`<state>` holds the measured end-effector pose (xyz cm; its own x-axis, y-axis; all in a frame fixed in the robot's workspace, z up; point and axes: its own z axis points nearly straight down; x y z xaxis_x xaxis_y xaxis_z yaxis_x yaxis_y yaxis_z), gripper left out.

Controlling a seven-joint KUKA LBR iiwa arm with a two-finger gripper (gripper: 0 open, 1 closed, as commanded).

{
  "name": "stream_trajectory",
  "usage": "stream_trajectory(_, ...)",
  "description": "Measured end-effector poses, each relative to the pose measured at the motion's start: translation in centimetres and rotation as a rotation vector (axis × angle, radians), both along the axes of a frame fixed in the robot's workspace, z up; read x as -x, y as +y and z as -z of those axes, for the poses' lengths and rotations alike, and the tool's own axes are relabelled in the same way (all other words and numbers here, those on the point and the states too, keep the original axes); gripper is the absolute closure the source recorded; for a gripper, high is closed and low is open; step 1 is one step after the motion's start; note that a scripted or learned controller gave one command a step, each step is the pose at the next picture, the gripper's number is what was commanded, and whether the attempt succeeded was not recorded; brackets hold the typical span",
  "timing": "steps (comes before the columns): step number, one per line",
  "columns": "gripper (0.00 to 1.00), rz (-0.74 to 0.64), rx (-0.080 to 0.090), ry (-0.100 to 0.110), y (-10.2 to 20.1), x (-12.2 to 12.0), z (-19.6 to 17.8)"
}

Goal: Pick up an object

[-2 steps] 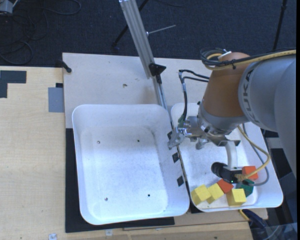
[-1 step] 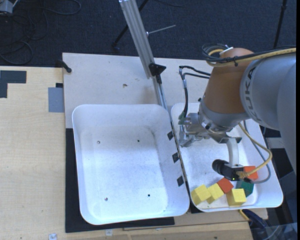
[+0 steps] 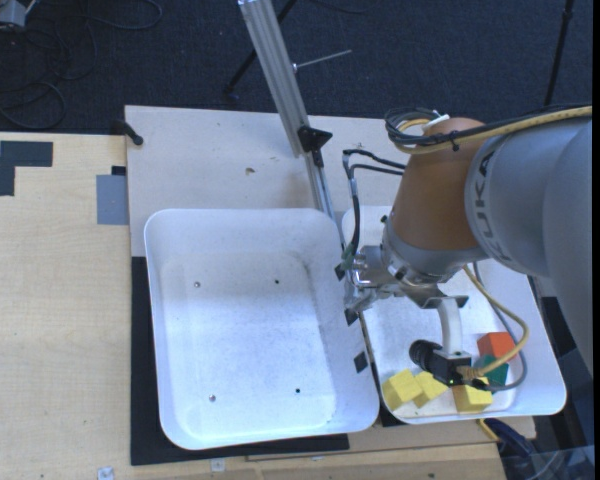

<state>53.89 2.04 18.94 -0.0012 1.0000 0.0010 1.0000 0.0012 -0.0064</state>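
The gripper (image 3: 372,286) sits low at the left wall of the right bin (image 3: 552,396). Whether it is open or closed cannot be told.

Step in hand: approach, judging by nothing being visibly held.

Yellow blocks (image 3: 410,388), an orange block (image 3: 497,345) and a green block (image 3: 498,373) lie at that bin's near end.

Next move: centre over one block, then descend.

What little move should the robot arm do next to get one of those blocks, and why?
Probably a small slide toward the near end of the right bin, to get above a yellow block. The arm hangs over the bin's middle, while the yellow blocks, the orange block and the green block all sit bunched at that near end.
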Motion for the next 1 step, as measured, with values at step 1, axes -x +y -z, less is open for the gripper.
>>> stream_trajectory(1,1.0,0.0,0.002,-0.013,-2.18,-3.64,-21.88)
